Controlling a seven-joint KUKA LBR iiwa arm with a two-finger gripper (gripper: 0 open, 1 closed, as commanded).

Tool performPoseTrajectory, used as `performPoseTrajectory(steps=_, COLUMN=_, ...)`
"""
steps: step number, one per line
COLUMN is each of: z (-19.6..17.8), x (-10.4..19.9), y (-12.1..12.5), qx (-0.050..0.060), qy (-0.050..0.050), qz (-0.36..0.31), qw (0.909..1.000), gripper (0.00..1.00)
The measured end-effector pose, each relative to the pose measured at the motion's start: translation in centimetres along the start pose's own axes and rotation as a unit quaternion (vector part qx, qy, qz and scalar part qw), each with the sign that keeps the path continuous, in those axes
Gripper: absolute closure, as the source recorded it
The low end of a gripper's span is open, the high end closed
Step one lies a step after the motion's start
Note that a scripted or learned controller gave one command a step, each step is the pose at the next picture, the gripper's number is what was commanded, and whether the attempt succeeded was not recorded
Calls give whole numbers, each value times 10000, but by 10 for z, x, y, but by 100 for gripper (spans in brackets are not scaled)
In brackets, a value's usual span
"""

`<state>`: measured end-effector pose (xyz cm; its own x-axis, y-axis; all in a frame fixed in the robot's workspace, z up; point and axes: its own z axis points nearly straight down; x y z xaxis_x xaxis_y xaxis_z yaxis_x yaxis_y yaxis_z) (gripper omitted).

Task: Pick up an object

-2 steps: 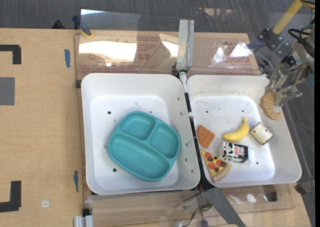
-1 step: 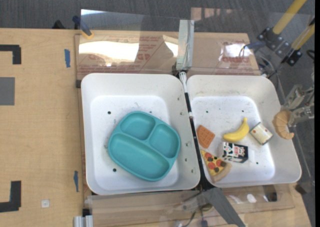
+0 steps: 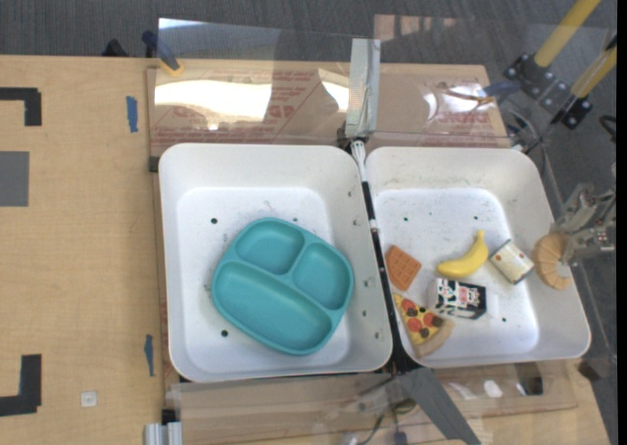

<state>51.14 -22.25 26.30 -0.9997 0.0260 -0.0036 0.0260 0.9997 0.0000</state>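
The claw [image 3: 586, 227], as far as I can make it out on my camera view, is a pale grey, blurred shape at the far right, over the right rim of the right bin [image 3: 519, 171]. Whether it is released or clenched I cannot tell, and I see nothing that I could call held. Just beside it, to its left and a little lower, a tan rounded piece [image 3: 552, 263] lies against that bin's right wall; I cannot tell what it is. The things to pick from all lie in the right bin, gathered in its lower half. A yellow banana [image 3: 465, 257] curves near the middle, its stem pointing up. Just to its right is a small white box [image 3: 511, 262], tilted. To the banana's left lies an orange waffle square [image 3: 402, 267], close to the bin's left wall. Below the banana sits a small black-and-white packet [image 3: 460, 298], and to its lower left a toy pizza slice [image 3: 423, 323] lies near the front wall. The left bin [image 3: 186, 237] holds a teal divided plate [image 3: 284, 284] with three compartments, lying flat and turned at an angle. Behind both bins stand clear plastic sheets [image 3: 255, 80]. Yellow poles [image 3: 586, 2] with black clamps stand at the top right.
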Motion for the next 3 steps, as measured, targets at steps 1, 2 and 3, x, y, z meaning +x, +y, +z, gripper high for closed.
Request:
performPoseTrajectory(steps=1, z=37, x=31, y=-1, qx=-2, qy=9, qz=595, qw=9982, gripper=100)
performPoseTrajectory(steps=2, z=-73, x=29, y=-2, qx=15, qy=-44, qz=1993, qw=9799, gripper=100)
performPoseTrajectory(steps=3, z=-110, x=2, y=3, qx=6, qy=-32, qz=3991, qw=9169, gripper=100)
